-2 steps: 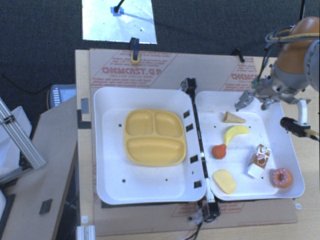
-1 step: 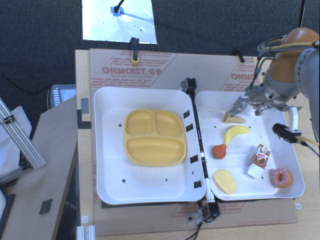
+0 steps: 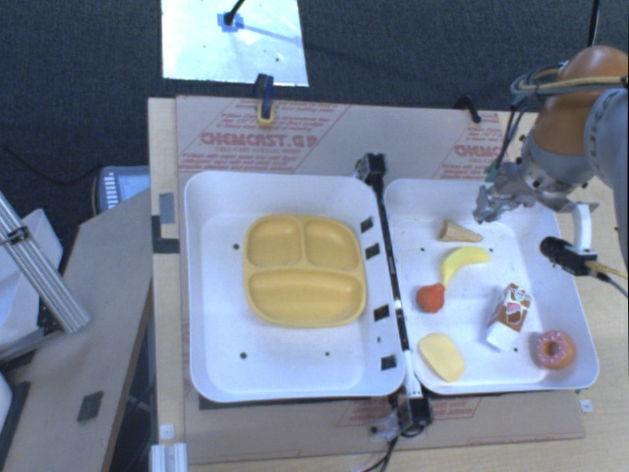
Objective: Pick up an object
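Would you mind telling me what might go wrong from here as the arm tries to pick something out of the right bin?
1. The pincer hovers near the small cone-shaped piece, which lies flat and low; the grasp may slide off it.
2. The banana lies just below the cone, so a descent slightly off target could nudge it instead.
3. The pincer is close to the right bin's far wall, so a drifting approach might clip the rim.
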`<state>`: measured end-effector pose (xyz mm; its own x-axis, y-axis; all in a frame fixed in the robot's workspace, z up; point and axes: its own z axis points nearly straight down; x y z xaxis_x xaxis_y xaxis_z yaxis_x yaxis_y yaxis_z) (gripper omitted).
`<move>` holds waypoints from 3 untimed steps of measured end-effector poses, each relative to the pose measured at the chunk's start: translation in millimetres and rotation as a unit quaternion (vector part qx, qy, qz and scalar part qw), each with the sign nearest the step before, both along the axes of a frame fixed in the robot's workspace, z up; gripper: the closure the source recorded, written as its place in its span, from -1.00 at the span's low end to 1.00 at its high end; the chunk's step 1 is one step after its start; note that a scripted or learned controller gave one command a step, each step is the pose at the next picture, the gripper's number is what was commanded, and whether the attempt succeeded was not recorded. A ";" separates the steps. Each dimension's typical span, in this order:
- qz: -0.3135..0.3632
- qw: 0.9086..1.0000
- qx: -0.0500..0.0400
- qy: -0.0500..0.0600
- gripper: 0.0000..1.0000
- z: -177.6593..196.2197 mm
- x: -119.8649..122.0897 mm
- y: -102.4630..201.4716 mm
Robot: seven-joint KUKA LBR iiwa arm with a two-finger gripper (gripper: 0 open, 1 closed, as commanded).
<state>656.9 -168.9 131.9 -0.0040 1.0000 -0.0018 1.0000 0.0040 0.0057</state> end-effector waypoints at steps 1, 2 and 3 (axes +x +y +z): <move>-0.002 1.000 0.000 -0.001 1.00 61.6 -2.3 -7.2; 0.000 1.000 0.000 -0.002 1.00 127.1 1.5 -5.3; 0.001 1.000 0.000 0.001 1.00 142.4 2.6 -5.4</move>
<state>659.5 -174.3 274.3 -0.0052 1.0000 -0.0013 1.0000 0.0052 0.0047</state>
